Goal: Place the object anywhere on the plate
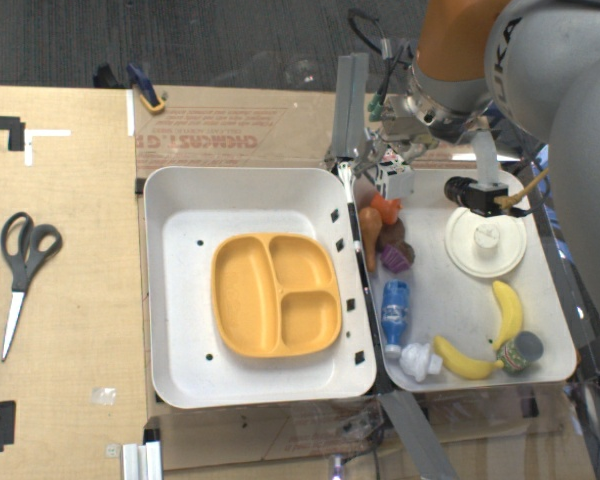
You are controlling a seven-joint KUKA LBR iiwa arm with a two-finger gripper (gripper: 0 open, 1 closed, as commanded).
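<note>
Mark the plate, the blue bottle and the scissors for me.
plate point(242, 298): camera view, floor of its large compartment.
blue bottle point(395, 308): camera view, middle of its body.
scissors point(25, 243): camera view, its black handles.

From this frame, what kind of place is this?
Probably a robot pick-and-place test bench, not a kitchen: two white bins on a wooden table, toy food like a banana beside a divided yellow plate, scissors lying nearby.

Bright, even overhead light, soft shadows, slightly soft focus, perhaps mild glare
</note>
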